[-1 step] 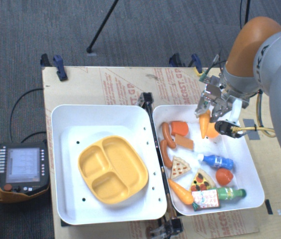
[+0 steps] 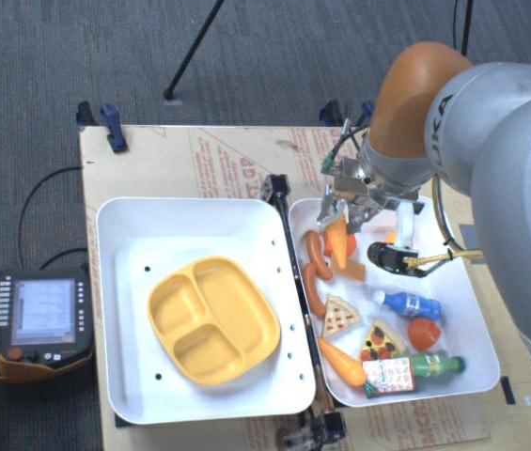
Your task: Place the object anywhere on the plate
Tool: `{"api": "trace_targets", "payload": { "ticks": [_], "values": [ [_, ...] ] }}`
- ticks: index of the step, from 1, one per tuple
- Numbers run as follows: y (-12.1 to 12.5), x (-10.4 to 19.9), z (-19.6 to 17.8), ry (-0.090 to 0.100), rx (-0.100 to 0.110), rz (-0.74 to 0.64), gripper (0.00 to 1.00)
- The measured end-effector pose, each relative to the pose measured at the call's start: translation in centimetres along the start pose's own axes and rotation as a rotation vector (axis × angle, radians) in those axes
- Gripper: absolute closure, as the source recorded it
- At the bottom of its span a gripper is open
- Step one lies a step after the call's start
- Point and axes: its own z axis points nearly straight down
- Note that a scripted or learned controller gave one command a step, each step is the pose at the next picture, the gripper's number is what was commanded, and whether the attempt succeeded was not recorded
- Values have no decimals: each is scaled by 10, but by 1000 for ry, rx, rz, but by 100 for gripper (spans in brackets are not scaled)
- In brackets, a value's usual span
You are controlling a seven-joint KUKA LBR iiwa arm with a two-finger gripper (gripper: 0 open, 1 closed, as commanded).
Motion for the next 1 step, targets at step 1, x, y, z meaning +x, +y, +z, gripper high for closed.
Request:
{"api": "trace_targets", "payload": {
  "ticks": [1],
  "values": [
    [-69,52,-21,0,1,220,100]
  ]
}}
